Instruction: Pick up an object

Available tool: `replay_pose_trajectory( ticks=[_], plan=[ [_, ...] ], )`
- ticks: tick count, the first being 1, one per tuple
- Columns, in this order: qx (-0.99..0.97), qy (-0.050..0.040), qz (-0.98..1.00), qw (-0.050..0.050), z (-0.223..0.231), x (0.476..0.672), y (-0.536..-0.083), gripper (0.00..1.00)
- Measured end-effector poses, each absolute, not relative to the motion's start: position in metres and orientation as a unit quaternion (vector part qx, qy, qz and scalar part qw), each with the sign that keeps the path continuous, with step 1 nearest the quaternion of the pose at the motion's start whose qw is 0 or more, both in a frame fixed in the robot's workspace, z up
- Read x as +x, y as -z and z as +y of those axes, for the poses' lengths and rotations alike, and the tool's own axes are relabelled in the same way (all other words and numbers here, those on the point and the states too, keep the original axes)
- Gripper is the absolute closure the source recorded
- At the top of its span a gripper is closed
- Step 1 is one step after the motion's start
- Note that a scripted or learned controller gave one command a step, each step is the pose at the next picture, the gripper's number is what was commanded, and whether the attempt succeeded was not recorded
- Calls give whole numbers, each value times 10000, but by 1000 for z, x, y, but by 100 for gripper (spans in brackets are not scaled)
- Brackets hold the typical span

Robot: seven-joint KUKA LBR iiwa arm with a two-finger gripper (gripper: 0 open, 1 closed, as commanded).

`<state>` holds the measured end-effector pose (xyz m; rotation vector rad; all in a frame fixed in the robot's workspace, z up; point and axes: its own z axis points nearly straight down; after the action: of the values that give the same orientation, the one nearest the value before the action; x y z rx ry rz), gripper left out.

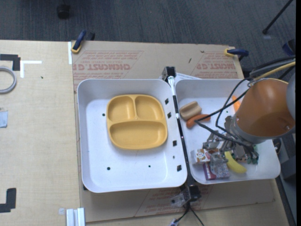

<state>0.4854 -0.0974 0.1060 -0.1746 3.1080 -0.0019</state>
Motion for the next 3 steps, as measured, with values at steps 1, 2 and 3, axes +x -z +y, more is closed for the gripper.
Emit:
replay_pose_trajectory(
  ticks=[1,2,3],
  plan=[
    [-1914,11,9815,97,-93,497,-96,100],
    [-1917,9,9814,63,-93,495,-95,0],
    [-1895,15,9818,113,-93,498,-106,100]
  ],
)
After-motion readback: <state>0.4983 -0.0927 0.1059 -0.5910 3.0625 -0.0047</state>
